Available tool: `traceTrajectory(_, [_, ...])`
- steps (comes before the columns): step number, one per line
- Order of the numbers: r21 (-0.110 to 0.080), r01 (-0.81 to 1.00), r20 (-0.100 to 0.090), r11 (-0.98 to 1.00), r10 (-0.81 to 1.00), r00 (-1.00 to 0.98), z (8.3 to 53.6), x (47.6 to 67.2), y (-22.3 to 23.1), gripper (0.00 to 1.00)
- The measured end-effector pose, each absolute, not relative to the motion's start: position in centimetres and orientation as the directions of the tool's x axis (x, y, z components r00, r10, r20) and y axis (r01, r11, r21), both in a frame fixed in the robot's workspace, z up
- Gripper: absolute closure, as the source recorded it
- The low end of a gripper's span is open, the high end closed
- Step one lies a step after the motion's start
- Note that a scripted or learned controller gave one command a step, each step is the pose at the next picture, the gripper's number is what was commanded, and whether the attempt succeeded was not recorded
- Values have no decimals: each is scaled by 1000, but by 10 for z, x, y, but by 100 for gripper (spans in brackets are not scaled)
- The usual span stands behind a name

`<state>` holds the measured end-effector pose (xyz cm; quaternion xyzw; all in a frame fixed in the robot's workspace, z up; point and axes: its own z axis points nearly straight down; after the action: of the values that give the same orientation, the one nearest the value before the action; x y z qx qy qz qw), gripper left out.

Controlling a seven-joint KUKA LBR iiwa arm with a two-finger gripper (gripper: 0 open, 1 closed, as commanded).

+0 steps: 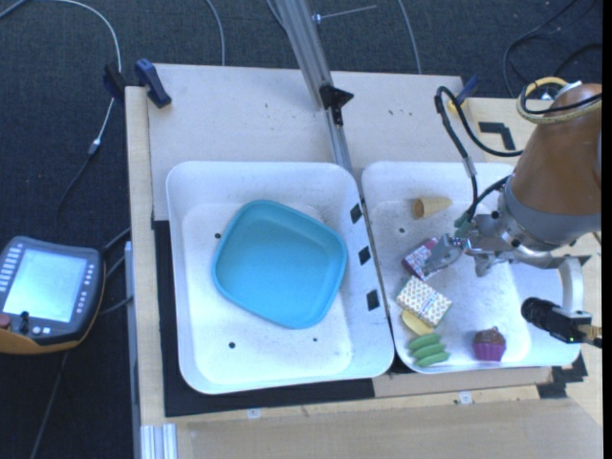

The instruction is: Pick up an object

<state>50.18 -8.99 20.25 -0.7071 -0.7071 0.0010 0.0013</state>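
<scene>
From my seat I see the arm [559, 161] reaching in from the right over the right bin [382, 185], its orange band sitting above the grey wrist. The gripper [457, 249] is low in that bin, pointing toward the bin's middle. A small pink-and-grey packet [426, 256] lies right at its tip, touching or nearly touching it, but at this slant I cannot tell how the gripper is set, nor whether the packet is actually between its fingers or just beside them.

Other items share the right bin. A tan cone-shaped piece [430, 207] lies near the far wall, apart from the gripper. A checkered white-and-yellow block [424, 300] sits just below the packet, with a yellow piece [415, 322] tucked against its near side. A green pod-like object [428, 350] rests at the near rim, and a purple cupcake-like object [489, 343] stands to its right.

The left bin [186, 189] holds a blue square plate [279, 262], lying flat near its centre. A teach pendant [46, 290] sits on the floor off to the left of the bench.
</scene>
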Motion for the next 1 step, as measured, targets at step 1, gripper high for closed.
traceTrajectory(1, [-4, 1000, 0, -1, 1000, 1, 158, 498, -96, 0])
